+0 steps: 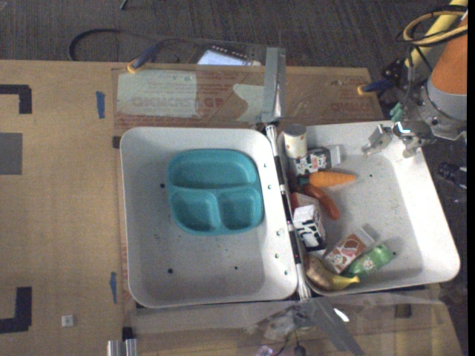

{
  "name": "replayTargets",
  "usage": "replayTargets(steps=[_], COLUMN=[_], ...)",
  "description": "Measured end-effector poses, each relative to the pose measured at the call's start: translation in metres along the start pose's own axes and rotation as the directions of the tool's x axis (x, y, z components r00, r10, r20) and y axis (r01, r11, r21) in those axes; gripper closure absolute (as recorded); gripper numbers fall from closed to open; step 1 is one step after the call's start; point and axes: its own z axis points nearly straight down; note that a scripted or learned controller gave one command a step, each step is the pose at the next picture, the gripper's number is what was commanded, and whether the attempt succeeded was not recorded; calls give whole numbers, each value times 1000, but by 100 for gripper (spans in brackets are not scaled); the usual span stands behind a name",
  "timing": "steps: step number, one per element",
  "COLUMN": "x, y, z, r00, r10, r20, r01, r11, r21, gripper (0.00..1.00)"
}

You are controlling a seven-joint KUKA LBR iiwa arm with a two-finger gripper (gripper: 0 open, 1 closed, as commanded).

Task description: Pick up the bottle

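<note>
Green bottle lies near the right bin's front edge; gripper, fingers apart, hovers at its rear edge.

arm cut off at right edge, banana partly hidden under carton

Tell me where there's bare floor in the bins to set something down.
Right bin: free floor between the carrot and the right wall. Left bin: bare strip in front of the teal tray. Crowded along the divider, from the bottle to the banana.
</note>
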Motion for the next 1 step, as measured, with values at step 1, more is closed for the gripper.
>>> replayTargets(steps=[1], x=[-10], y=[-64], z=[33], r00=[992], r10=[123], r20=[-6], r01=[-123], r11=[992], r21=[4], gripper=[0])
